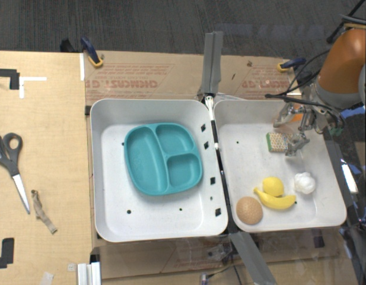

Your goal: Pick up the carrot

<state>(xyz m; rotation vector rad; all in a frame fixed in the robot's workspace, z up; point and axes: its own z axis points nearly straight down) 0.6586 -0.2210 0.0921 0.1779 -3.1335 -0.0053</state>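
Red print is running upside down along the cardboard sheet (147, 79) behind the bins, too blurred to read reliably.

I count two white bins, the left bin (99, 177) and the right bin (242, 159), and one teal divided plate (164, 158). In the right one I see one banana (277, 202), one lemon (273, 186), one brown egg-like ball (249, 210), one small white object (304, 183) and one sponge (277, 142). On the wooden table (40, 230) at far left there is one pair of scissors (12, 162).
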